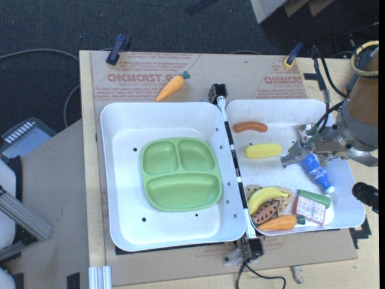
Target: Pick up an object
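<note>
The bench is brown board printed with red lettering, standing on dark carpet, with blue clips at its far edge and a toy carrot lying loose on it behind the bins. The left bin holds a green divided plate. The right bin holds a sausage, a yellow corn cob, a banana, a second carrot, a small box and a blue bottle. The arm reaches in from the right, wrist low over the right bin. The gripper sits just above the bottle's near end; whether the fingers are parted or closed cannot be told, and no object is visibly between them.
</note>
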